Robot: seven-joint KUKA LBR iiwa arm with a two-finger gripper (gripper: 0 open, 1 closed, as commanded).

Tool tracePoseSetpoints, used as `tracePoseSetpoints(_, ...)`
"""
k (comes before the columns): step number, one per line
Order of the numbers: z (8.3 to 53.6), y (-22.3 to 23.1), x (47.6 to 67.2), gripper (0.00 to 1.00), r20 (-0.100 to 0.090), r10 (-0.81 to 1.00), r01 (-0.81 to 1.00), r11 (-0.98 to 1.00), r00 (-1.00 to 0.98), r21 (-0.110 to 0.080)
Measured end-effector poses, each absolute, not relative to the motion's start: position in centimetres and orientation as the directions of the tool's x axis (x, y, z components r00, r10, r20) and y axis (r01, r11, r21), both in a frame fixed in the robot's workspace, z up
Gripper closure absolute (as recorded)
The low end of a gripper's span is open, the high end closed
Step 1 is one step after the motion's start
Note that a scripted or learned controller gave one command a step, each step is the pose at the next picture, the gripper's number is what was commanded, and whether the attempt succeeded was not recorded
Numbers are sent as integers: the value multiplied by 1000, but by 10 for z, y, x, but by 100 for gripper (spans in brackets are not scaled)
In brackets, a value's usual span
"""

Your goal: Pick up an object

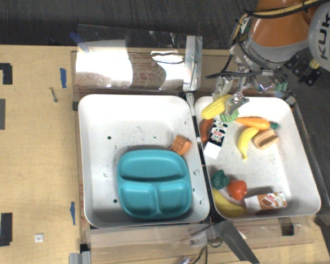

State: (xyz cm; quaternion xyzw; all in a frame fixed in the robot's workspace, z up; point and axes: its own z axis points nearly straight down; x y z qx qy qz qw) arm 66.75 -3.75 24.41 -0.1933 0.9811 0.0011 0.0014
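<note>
My gripper (239,97) hangs over the far left corner of the right bin (297,164), under the orange-banded wrist. Just below it lie a yellow corn-like piece (215,108) and a small green piece (229,116). Close by in the same bin are an orange carrot (253,122), a yellow banana (243,141), a tan bun (265,139), a brown sausage (205,128) and a black-and-white carton (217,135). Nothing is visibly held.
At the right bin's near end sit a green broccoli (218,179), a red tomato (237,189), another yellow fruit (226,202) and a juice carton (265,201). The left bin (99,125) holds a teal divided tray (154,183) and an orange piece (181,144).
</note>
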Motion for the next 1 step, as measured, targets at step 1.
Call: tracePoseSetpoints(1,213,-24,667,100,-2,-337,-337,942,-942,2)
